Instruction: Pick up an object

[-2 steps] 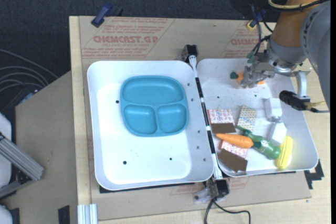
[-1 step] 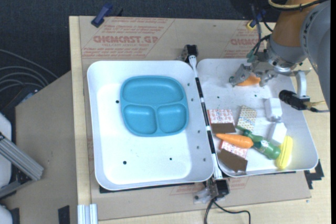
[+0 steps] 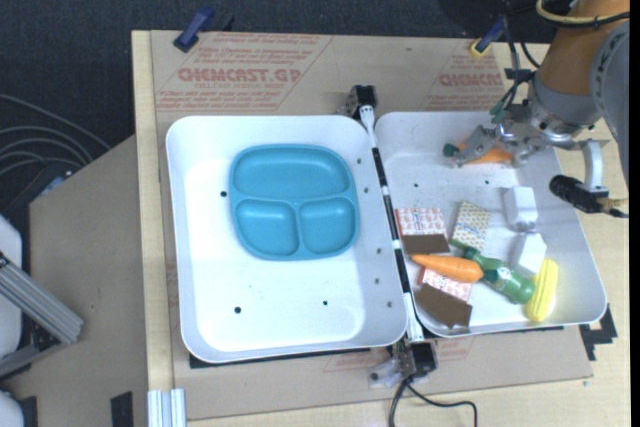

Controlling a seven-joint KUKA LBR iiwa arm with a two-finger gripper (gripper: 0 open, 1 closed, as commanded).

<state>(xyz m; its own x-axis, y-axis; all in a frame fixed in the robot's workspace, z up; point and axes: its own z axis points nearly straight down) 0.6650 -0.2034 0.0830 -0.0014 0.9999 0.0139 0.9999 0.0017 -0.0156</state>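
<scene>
White plastic bins sit side by side on a tan tabletop (image 3: 150,215) that has red lettering printed across its far end. Left bin (image 3: 200,315) holds just a blue divided plate (image 3: 293,200), three compartments, lying flat roughly in the middle. Right bin (image 3: 420,155) is where all the clutter is: down at the near end there's an orange toy carrot (image 3: 448,266) lying crosswise, with a green bottle-ish toy (image 3: 505,280) touching its green end and a yellow corn cob (image 3: 542,290) just beside that, close to the bin's right wall. A couple of small patterned packets (image 3: 421,220) and (image 3: 472,225) sit just above the carrot, a brown-and-red wrapper (image 3: 445,298) lies at the near edge, and a white blocky piece (image 3: 520,207) is a bit further up toward the right. The grey arm (image 3: 590,45) with its orange band comes in from the upper right, and the gripper (image 3: 490,151) is down low in the far part of the right bin. Right at its tip there's a small orange thing (image 3: 493,156) with a bit of green (image 3: 457,151) sticking out to the left, well apart from the pile at the near end. Honestly can't tell whether the jaws are clamped on it or just sitting next to it, too small and blurry there.
</scene>
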